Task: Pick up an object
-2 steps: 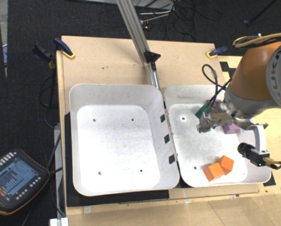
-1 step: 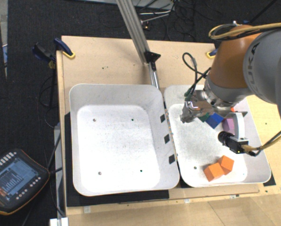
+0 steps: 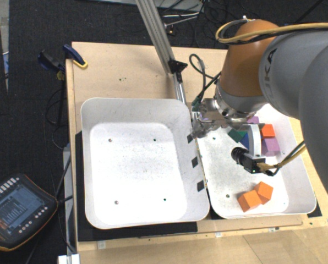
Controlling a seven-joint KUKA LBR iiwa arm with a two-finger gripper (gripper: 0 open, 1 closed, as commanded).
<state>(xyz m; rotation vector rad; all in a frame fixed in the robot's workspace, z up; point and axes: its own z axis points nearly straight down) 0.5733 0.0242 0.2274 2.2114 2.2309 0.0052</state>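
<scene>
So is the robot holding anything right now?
The end effector: cannot be told, open or closed; it hangs at the left edge of the right bin.

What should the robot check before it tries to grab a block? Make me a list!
1. Blocks to grab in the right bin: ok, an orange block and a second orange block lie at its front.
2. Gripper above a block: not ok, it sits by the bin's left wall, apart from both.
3. Way there: ok, bare bin floor between, it seems.
4. Purple block free to grab: cannot tell, the arm hangs close over it.
5. Already holding something: cannot tell.
</scene>
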